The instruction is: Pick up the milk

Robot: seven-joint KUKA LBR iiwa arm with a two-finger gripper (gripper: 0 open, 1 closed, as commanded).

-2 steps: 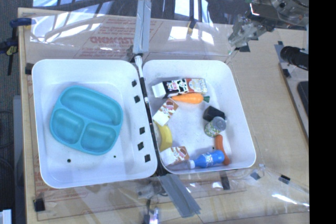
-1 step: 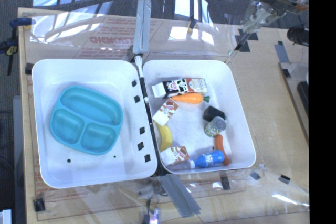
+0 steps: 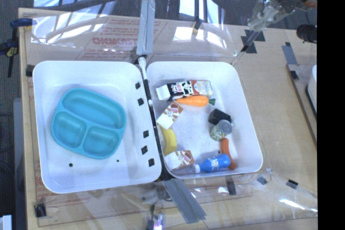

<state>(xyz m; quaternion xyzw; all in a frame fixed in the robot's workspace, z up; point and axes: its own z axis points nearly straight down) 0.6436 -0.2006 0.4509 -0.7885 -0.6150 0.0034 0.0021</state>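
On the bench [image 3: 64, 35], two white bins sit side by side, touching along their inner rims. At left, the left bin [image 3: 43, 169] holds a blue divided tray [image 3: 89, 123], lying flat and taking up most of the floor. At right, the right bin [image 3: 245, 116] holds a scatter of small things.

Toward the far side of the right bin lies the milk [image 3: 183, 89], a carton on its side with a black-and-white cow print and a reddish end pointing right. Just near of it, touching or almost touching, lies a carrot [image 3: 193, 100], also lengthwise left to right. Along the near wall lies a blue bottle [image 3: 215, 164] with a white cap at its left end. A banana [image 3: 170, 140] rests against the left wall. Left of the bottle sits a small brown-and-white packet [image 3: 180, 159], and another like it [image 3: 172, 112] lies between the milk and the banana. A black block [image 3: 219, 116] sits right of centre, with a round can [image 3: 221, 129] just near of it and an orange sausage shape [image 3: 225, 145] between can and bottle.

High at the far right, the gripper [image 3: 257, 20] hangs over the bench beyond the right bin, well apart from the milk. Whether its pincer is apart or together cannot be told from this view.
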